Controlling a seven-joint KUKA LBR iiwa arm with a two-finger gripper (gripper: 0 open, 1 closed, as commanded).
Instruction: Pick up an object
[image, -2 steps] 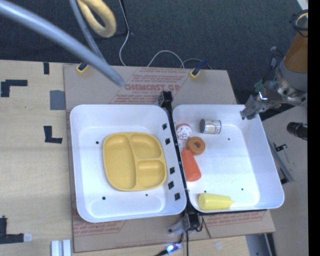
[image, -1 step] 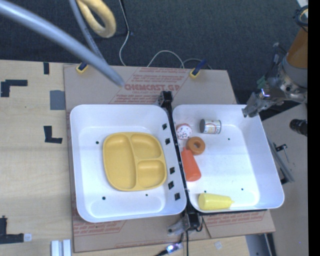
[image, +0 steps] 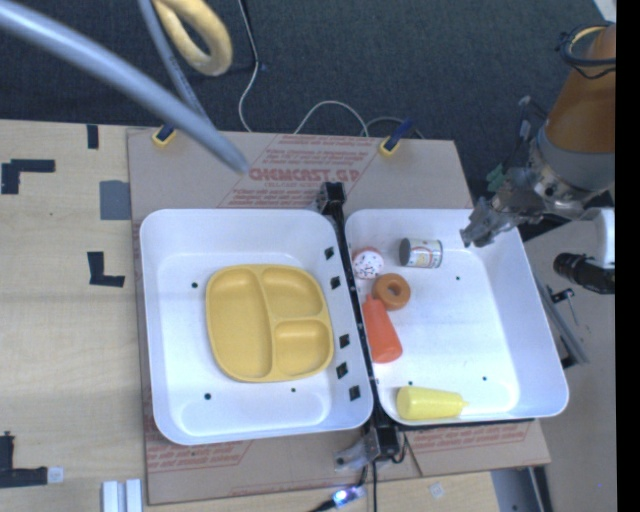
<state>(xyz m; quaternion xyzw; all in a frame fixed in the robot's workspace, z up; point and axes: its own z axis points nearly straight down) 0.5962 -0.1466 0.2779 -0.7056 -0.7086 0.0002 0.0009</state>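
Nothing is lifted yet. The jaws (image: 483, 228) hang at the right bin's (image: 520, 330) two o'clock rim, and whether they stand apart or together I cannot tell. The nearest candidate, a small can (image: 422, 253), lies at their nine o'clock; reaching, closing and lifting remain.

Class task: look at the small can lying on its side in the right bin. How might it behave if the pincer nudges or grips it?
The small can lies on its side, so a nudge would probably roll it. Its rigid-looking body should hold its shape in a grip. The curved wall may slip between fingers unless squeezed squarely.
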